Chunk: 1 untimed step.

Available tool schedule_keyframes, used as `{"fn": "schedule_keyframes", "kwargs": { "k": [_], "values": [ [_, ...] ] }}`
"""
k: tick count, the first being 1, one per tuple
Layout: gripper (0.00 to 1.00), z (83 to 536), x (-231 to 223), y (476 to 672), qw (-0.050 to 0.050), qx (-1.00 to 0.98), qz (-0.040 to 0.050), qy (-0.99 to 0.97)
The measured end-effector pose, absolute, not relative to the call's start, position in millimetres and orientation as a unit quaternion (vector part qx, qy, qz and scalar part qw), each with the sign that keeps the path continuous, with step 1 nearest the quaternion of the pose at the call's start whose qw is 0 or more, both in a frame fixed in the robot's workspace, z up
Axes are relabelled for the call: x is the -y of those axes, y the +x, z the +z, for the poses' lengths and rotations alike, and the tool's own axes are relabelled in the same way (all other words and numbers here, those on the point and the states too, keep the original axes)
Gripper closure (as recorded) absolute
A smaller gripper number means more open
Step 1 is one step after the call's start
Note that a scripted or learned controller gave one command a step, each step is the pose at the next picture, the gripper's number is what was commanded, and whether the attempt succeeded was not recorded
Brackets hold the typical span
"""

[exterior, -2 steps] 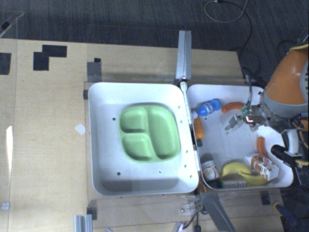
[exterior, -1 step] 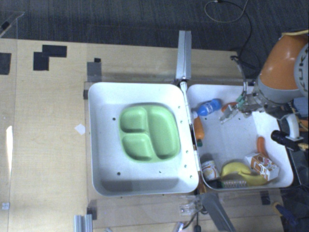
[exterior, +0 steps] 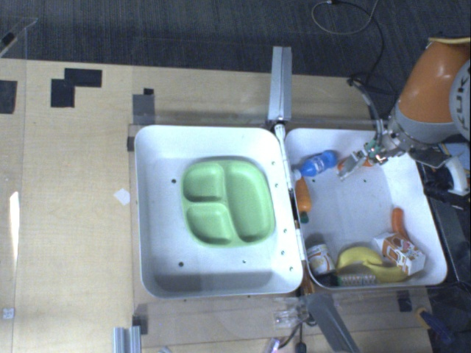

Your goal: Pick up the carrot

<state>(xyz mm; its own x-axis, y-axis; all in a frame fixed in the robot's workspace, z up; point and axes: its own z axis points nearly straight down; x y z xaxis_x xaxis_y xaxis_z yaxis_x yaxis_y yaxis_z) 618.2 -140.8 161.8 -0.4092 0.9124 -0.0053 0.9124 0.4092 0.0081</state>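
The worktop (exterior: 73, 197) is looking like pale, matt wood laminate. Both bins, left (exterior: 158, 271) and right (exterior: 427, 219), are seeming to be made of smooth white plastic with a soft sheen. The green divided plate (exterior: 227, 201) is appearing as smooth, slightly glossy plastic. A dull metal rail (exterior: 280, 87) is being seen between the bins. The floor (exterior: 184, 13) is looking like dark, rough carpet. The carrot (exterior: 302, 195) is showing a matt orange skin, and the arm's orange band (exterior: 434, 76) is gleaming smoothly.

Light wooden bench (exterior: 66, 219), two shallow white bins side by side, left bin (exterior: 154, 271), right bin (exterior: 434, 263)
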Motion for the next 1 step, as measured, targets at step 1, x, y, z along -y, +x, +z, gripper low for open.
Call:
{"fn": "schedule_keyframes", "kwargs": {
  "k": [1],
  "values": [
    [0.0,99.0,159.8,652.4,0.015,-0.907,0.004,0.422]
  ]
}}
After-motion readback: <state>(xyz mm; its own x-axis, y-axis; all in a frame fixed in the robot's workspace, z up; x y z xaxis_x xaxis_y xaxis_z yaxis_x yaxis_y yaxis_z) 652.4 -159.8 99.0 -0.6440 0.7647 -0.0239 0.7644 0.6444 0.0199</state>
